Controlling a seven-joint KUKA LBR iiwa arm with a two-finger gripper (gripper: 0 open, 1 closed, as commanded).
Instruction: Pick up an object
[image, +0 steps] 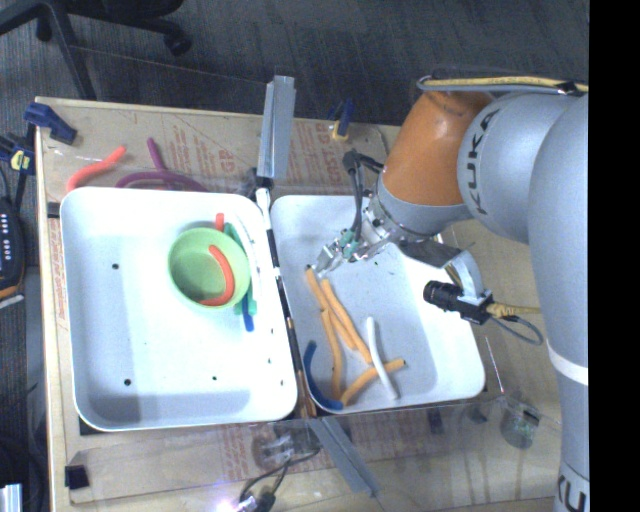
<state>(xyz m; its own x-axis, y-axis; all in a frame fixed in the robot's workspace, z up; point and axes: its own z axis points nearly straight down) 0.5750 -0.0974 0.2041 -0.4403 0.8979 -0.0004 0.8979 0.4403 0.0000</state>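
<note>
My gripper (330, 256) hangs low in the right bin (440, 345), near its back left part. It is just above the upper ends of several long orange sticks (338, 320) that lie slantwise on the bin floor. A white stick (379, 352) lies to their right, crossing a short orange stick (376, 376). A dark blue curved piece (311, 376) rests at the bin's front left corner. I see nothing held in the gripper.
The left bin (120, 330) holds a green bowl (207, 266) with a red-orange curved piece inside, plus blue and green bits at its right side. An orange stick (96, 168) and purple loops (160, 180) lie on the bench behind it. The arm's bulk covers the right bin's back right.
</note>
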